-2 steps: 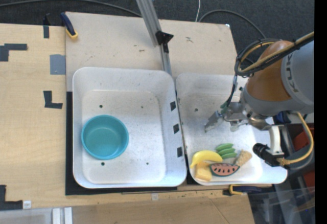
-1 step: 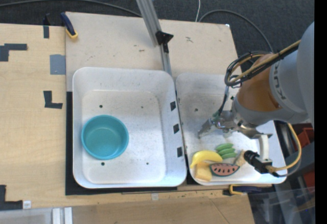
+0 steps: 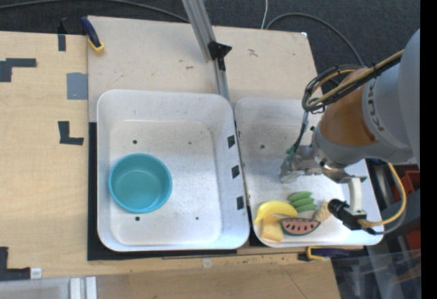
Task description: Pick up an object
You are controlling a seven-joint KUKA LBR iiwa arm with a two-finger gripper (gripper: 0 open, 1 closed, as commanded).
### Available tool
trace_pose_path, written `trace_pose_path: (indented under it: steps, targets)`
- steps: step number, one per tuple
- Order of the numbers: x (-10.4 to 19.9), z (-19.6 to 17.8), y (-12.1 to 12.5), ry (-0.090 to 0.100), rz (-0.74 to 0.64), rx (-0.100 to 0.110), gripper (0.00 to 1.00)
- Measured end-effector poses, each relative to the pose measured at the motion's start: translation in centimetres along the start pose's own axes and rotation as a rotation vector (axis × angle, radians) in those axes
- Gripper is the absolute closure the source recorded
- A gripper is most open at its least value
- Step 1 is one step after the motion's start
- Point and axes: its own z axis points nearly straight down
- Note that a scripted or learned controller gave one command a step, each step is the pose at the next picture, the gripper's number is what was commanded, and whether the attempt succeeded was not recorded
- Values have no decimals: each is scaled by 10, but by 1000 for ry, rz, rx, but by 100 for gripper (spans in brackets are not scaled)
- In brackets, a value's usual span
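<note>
Toy food — banana (image 3: 274, 209), watermelon slice (image 3: 300, 226), green pod (image 3: 301, 198) — heaped in right bin (image 3: 263, 123), near corner. Gripper (image 3: 295, 169) low just above heap; finger state unclear. Blue bowl (image 3: 140, 183) in left bin (image 3: 171, 103).

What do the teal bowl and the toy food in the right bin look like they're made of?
Teal bowl: probably smooth plastic, uniform colour with a soft sheen. Banana, watermelon slice and green pod: likely moulded plastic or rubber toys, with flat, saturated colours; too small to tell which.
</note>
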Motion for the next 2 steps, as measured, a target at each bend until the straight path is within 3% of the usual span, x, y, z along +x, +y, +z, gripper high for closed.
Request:
trace_pose_path:
  steps: [2]
  targets:
    - [-18, -111, 9, -2, 2, -5, 100]
